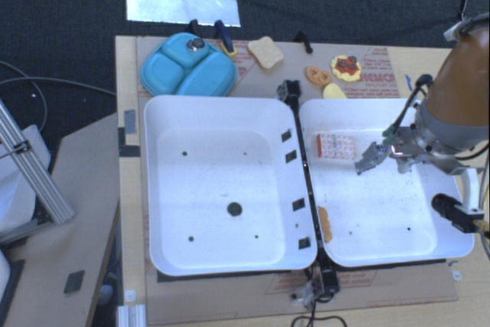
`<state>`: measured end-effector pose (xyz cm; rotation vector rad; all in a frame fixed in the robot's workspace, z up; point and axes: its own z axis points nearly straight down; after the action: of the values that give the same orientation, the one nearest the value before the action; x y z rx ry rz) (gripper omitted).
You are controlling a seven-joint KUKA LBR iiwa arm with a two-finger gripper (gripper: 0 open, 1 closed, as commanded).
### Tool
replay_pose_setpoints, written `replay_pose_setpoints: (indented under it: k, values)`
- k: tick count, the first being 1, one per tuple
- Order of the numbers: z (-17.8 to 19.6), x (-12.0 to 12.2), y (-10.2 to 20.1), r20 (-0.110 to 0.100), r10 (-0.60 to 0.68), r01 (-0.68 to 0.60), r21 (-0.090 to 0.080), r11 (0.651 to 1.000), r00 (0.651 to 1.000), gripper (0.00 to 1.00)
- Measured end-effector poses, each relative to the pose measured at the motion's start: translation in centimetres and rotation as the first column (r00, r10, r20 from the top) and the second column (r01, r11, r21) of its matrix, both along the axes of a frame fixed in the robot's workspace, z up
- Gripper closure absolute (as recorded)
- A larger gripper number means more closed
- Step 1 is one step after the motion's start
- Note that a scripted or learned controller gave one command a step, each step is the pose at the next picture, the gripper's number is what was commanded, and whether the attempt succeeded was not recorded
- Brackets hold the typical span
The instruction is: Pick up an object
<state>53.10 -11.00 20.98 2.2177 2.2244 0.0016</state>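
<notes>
Jaws of the gripper, spread apart and holding nothing, hover just right of a small printed packet in the right bin; best to centre over the packet before descending.

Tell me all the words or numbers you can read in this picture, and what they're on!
None can be read.
Cardboard behind the bins: red print, too blurred to read.
Small packet in the right bin: red pattern, too small to read.
Cardboard at the front edge: faint red marks, unreadable.
</notes>
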Motion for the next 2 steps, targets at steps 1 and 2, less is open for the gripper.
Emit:
replay_pose_setpoints:
  k: [1,2]
  values:
    - [-5.4,6.5,-6.4,0.005,-0.003,0.003,-0.004,1.000,1.000,0.00]
    - [-12.5,13.0,-4.0,0.008,0.006,-0.006,0.000,1.000,1.000,0.00]
